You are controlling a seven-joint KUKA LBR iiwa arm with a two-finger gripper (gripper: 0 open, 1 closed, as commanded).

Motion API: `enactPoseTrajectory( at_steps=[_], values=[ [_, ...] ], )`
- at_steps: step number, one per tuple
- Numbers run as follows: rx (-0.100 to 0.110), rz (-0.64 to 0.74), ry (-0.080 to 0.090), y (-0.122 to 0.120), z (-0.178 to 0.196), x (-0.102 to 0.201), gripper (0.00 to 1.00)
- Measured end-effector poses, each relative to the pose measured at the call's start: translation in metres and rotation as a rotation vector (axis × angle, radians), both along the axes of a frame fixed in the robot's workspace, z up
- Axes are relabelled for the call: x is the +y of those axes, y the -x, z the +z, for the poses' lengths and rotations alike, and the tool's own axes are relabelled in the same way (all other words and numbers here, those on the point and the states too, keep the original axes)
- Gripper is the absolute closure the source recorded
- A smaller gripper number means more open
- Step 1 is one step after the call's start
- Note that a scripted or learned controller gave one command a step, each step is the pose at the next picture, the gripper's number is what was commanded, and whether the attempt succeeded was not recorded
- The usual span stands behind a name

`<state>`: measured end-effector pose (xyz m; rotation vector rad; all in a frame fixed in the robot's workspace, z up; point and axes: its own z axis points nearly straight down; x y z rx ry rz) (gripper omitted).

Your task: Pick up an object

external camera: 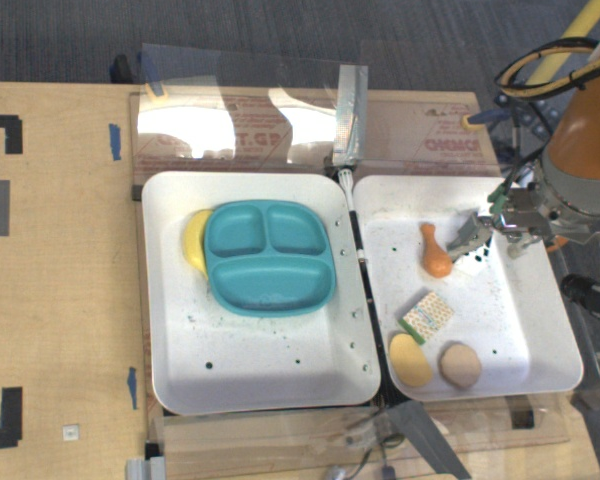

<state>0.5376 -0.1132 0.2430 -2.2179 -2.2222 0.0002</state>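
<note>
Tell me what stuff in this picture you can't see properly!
- Yellow thing in the left bin: mostly hidden under the teal divided plate, so its shape is unclear.
- Pincer over the right bin: small and blurry, so open or shut is unclear.
- Arm: cut off by the right edge.
- Speckled card: its pattern is too small to read.

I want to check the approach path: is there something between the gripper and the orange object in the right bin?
Nothing visible stands between them. The gripper is just right of the orange object in the right bin, with bare bin floor between. The patterned card, yellow piece and tan ball lie nearer the front edge, off that line.
</note>
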Motion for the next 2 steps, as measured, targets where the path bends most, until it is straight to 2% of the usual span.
enactPoseTrajectory(
  at_steps=[1, 2],
  values=[
    [0.008, -0.334, 0.000, -0.024, -0.137, 0.022, 0.00],
    [-0.005, -0.120, 0.000, -0.036, -0.057, 0.051, 0.00]
  ],
)
